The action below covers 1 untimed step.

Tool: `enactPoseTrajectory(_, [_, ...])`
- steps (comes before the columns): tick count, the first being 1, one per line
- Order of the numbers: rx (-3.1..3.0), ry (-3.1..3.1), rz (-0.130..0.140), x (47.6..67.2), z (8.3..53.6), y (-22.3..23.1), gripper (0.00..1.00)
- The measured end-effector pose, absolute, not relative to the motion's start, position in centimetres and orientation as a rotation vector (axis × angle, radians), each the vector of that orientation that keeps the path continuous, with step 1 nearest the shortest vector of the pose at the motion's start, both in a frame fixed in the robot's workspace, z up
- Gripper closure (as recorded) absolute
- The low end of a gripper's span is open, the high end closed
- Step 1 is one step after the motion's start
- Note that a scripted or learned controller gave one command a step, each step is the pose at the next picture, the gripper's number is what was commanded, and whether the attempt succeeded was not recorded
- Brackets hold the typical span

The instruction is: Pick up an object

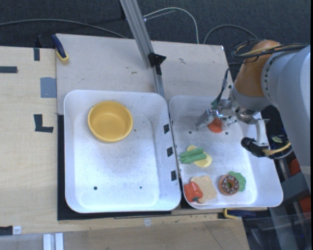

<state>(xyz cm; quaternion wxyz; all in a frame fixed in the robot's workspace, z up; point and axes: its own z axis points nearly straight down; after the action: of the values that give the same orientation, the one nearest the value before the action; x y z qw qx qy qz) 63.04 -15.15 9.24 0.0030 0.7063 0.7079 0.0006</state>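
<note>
The pincer (215, 120) is low in the right bin (266, 191), at a small red-orange toy (215, 126). I cannot tell if the toy is clamped. For a good pick, the pincer should close with the toy in the middle, then rise straight and slowly.

Before you: two white bins (73, 139), one yellow bowl (110, 121), one small red-orange piece (216, 126), one green-and-yellow item (195, 157), one doughnut (229, 184), one toast slice (204, 187), one red pepper (192, 191)
</note>
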Motion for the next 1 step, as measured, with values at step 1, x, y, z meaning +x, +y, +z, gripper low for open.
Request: enactPoseTrajectory(1, [2.213, 2.221, 0.002, 63.07, 10.27, -15.09, 1.00])
